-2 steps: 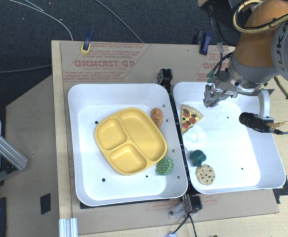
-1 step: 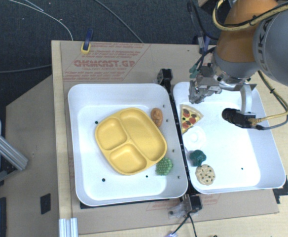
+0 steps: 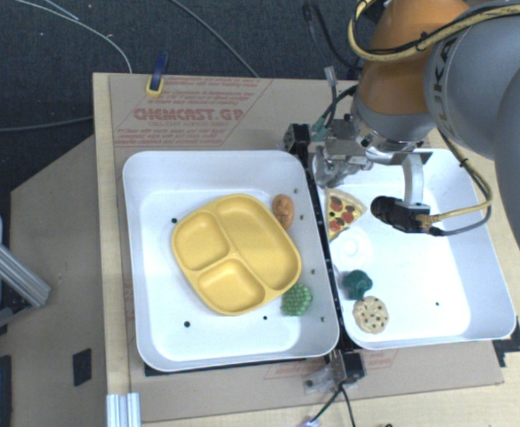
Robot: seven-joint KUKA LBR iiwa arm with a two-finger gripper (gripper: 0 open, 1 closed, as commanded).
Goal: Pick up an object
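Hovering gripper (image 3: 338, 169) at the right bin's (image 3: 474, 314) far-left corner; pizza slice (image 3: 342, 212) lies just nearer, pointing near-left. Finger opening: can't tell.

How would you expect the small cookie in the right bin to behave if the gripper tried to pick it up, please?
The cookie looks like a flat, round disc lying on the right bin floor, so fingers may struggle to get under it. It probably slides rather than rolls. It looks small, so likely light.
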